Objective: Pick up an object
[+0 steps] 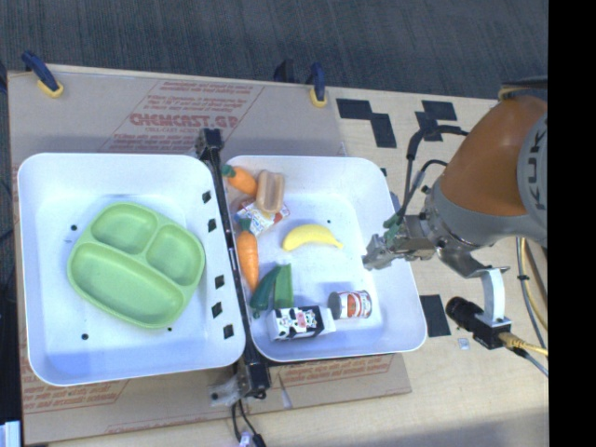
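- Left bin (37, 250) holds a green divided plate (137, 263).
- Right bin (396, 291) holds carrots (248, 257), a hot dog (270, 192), a banana (311, 238), a can (351, 304) and a small carton (298, 322).
- Gripper (380, 252) hovers over that bin's right edge, near the banana; I cannot tell how it is set.

Yellow banana (312, 238) lies flat mid right bin (396, 329), among carrots (248, 257), can (351, 304) and carton (300, 322)
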Controlling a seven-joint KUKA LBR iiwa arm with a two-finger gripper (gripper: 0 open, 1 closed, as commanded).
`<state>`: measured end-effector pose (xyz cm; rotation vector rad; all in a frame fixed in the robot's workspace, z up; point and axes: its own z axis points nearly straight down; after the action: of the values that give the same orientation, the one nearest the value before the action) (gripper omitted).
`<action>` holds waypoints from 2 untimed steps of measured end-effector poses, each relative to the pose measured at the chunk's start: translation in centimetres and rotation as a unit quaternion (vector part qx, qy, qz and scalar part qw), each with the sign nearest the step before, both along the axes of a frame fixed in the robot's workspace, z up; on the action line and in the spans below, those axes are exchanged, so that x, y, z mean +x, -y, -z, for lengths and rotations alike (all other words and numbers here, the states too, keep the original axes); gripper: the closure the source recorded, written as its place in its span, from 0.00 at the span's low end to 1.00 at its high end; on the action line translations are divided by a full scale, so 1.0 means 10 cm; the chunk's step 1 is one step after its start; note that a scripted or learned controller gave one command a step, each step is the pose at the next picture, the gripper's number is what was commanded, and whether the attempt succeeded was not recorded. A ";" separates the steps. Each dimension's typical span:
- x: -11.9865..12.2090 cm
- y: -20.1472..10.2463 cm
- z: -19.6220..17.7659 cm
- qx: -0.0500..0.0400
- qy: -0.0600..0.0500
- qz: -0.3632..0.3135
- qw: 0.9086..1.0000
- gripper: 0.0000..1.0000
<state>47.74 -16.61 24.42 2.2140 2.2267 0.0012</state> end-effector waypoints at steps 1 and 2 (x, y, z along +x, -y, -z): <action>-0.01 0.12 0.09 0.001 -0.002 0.000 1.000 1.00; 0.00 -0.06 -0.13 0.000 0.000 0.000 1.000 1.00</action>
<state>47.77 -16.01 25.71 2.2136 2.2263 0.0024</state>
